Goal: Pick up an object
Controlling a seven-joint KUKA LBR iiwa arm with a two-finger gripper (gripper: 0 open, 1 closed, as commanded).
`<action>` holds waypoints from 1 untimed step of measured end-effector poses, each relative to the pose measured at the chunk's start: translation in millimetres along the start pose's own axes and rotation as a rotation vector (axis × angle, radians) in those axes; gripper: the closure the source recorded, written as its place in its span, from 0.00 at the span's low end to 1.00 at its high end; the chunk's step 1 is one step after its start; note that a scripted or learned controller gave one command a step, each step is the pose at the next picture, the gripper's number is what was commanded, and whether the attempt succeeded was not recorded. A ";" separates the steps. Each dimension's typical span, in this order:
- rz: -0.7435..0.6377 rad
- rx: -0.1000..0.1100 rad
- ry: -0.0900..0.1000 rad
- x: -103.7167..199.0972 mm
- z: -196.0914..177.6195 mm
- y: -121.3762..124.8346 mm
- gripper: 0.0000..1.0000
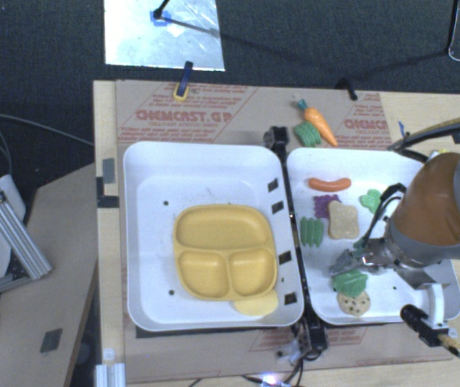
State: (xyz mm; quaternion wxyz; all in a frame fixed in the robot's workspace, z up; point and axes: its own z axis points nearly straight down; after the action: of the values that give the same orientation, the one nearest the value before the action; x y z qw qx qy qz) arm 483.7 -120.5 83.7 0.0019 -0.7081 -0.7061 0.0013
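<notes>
The right bin [423, 164] holds several toy foods. An orange-red sausage [329, 184] lies at the back, with purple grapes [321, 206] and a bread slice [343, 220] below it. Green pods [312, 232] rest by the left wall, and another green piece [370, 200] lies to the right of the bread. A green leafy piece [349, 282] and a cookie [353, 302] sit near the front wall. My gripper [349, 262] hangs low just above the leafy piece, reaching in from the right. Nothing shows held in it.
The left bin [149, 168] carries a yellow divided plate [225, 248] with a pale yellow flat piece [255, 304] at its front edge. A carrot [321, 122] and a green piece [306, 134] lie on the cardboard behind the bins. The arm's orange band [431, 204] overhangs the right bin.
</notes>
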 end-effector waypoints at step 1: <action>-0.020 -0.016 0.005 119.2 -106.1 4.5 0.00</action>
State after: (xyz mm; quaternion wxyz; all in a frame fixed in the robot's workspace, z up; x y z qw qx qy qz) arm 489.0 -1.3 189.9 -0.0020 -0.7011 -0.7130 -0.0059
